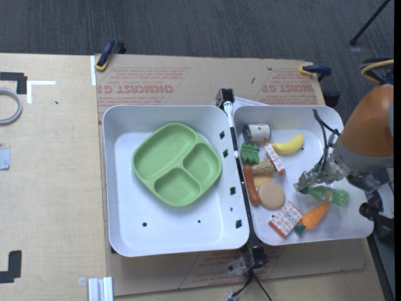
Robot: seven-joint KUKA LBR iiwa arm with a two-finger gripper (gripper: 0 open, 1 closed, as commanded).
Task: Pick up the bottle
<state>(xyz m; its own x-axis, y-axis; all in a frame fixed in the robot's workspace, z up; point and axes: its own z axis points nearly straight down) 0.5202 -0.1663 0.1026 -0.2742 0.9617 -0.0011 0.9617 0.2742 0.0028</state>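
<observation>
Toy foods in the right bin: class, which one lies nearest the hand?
The green bottle, lying on its side just below the hand. The carrot lies farther toward the near wall, and the banana farther toward the back.

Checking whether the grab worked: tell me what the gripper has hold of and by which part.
Cannot be told. The gripper sits at the green bottle in the right bin, but the bottle isn't visibly between its fingers.

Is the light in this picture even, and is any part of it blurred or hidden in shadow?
Camera view: soft, even light, no strong glare on the white bins; faint shadow under the green divided plate; the gripper over the green translucent bottle is small and slightly blurred.
</observation>
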